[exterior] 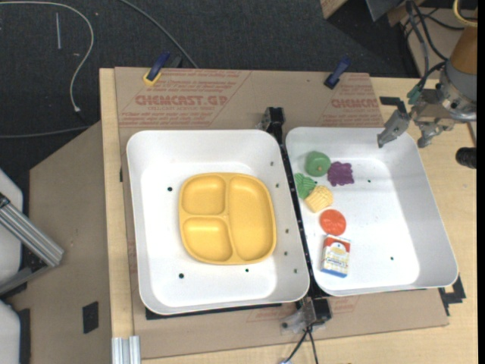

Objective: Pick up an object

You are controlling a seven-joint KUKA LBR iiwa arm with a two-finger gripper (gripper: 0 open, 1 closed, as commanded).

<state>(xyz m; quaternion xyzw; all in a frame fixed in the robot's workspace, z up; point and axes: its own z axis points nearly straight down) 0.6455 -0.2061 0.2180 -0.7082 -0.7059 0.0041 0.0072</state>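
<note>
My gripper (407, 133) hangs above the far right corner of the right bin (424, 226), its two fingers spread open with nothing between them. Along that bin's left side lie a green round toy (317, 162), a purple grape bunch (341, 174), a green leafy piece (304, 185), a pale yellow corn-like piece (320, 198), a red-orange tomato (332, 222) and a small white and red carton (336, 255). The gripper is well to the right of and behind all of them, apart from each.
The left bin (151, 173) holds a yellow divided plate (226, 218). Blue clamps (157, 68) (336, 73) grip the cardboard at the back edge. A black bracket (273, 118) sits between the bins. Cables and equipment crowd the upper right.
</note>
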